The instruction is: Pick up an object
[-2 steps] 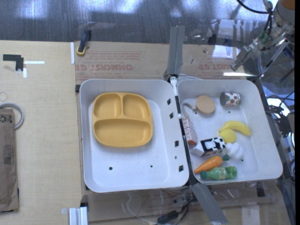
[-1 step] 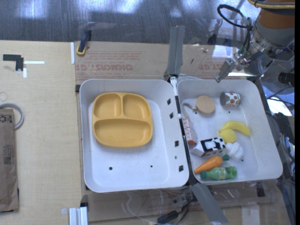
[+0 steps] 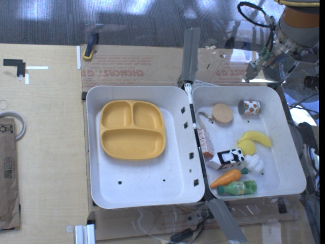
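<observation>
yellow divided plate [image 3: 133,129] sits in left bin [image 3: 101,187], right bin [image 3: 284,177] holds banana [image 3: 255,139] lying long axis left-right, tip toward right wall; gripper [image 3: 258,61] above right bin's far rim, grip state unreadable

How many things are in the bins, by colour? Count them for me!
Yellow: 3, the divided plate, banana, lemon
Orange: 1, the carrot
Green: 1, the bottle
Tan: 1, the round disc
Black and white: 1, the cow toy
Patterned: 1, the small cup
Total: 8
</observation>
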`<state>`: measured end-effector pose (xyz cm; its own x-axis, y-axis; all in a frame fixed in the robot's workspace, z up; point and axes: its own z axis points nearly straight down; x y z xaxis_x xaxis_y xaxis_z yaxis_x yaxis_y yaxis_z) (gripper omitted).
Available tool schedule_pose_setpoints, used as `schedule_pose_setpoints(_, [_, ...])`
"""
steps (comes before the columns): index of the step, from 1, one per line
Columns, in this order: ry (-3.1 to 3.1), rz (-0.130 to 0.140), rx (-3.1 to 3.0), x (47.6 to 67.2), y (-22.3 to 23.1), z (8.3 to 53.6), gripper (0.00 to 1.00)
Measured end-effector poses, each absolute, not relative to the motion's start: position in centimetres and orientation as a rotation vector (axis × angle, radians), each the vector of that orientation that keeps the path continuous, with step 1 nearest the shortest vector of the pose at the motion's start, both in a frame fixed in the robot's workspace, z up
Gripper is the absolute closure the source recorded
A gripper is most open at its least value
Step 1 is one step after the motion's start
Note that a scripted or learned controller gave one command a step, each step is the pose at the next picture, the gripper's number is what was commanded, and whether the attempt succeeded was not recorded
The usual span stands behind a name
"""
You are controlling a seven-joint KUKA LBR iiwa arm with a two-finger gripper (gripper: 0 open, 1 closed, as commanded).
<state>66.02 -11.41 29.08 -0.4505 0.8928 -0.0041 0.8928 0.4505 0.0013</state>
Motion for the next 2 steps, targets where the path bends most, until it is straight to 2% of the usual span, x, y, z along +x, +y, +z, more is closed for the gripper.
schedule_pose_setpoints(1, [2.537,-0.002,1.848,65.94,-17.02,34.35,1.00])
schedule_pose_setpoints(2, [2.537,-0.002,1.848,65.94,-16.99,34.33,0.00])
